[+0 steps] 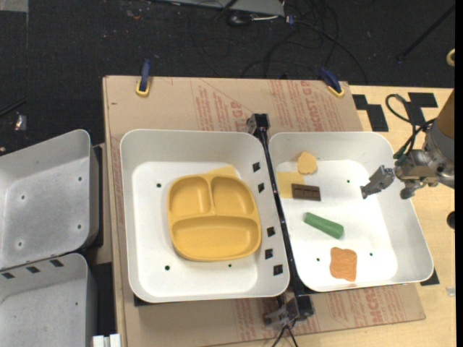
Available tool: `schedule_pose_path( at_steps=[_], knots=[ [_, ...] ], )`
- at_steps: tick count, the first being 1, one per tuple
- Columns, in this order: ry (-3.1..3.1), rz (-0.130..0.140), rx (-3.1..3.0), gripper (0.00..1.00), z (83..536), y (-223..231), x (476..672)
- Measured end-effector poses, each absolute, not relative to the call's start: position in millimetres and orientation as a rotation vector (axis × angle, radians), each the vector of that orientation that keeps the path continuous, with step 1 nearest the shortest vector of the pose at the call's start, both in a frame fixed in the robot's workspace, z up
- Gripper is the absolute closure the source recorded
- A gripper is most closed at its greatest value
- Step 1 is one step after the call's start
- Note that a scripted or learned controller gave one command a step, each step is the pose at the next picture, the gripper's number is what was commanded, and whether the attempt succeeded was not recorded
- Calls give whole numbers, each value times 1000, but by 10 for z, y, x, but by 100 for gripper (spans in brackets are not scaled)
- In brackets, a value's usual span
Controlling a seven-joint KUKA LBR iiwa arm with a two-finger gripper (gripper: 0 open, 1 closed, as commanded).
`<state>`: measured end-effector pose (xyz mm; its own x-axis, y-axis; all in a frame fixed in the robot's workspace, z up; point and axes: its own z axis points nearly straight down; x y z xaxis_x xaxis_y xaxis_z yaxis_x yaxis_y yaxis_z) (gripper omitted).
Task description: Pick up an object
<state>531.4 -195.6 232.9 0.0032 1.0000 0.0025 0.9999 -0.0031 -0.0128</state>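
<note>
1. Two shallow white bins sit side by side on a brown board, and the arm (443,132) comes in from the three o'clock side of the bench.
2. The gripper (394,179) hangs over the three o'clock rim of the right bin (376,144). One dark finger (376,182) points in toward the bin's middle, and a second sits just behind it at about three o'clock.
3. From here I cannot tell whether the jaws are apart or together; nothing shows between them.
4. Inside the right bin lie four things, all apart from the gripper.
5. A green block (323,224) lies tilted near the bin's middle, toward eight o'clock from the gripper.
6. A dark brown bar (305,191) lies flat at about eleven o'clock from the green block, near the divider between the bins.
7. A pale orange piece (307,163) sits at twelve o'clock from the brown bar, close to the bin's far wall.
8. An orange slab (343,263) rests toward the bin's six o'clock edge, at about five o'clock from the green block.
9. The left bin (141,194) holds a yellow divided plate (214,217), lying flat around its middle, with two small compartments on the far side and one long one nearer me.
10. Two clamps, at about eleven (144,78) and one o'clock (332,82), grip the board's far edge.
</note>
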Motion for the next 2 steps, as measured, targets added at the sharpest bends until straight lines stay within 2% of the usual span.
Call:
schedule_pose_path(
  at_steps=[1, 2],
  knots=[
    [-2222, 1, -2221, 0, 2400, -1950, 5342],
    [-2216, 4, -2219, 0, 1773, -1884, 5329]
  ],
)
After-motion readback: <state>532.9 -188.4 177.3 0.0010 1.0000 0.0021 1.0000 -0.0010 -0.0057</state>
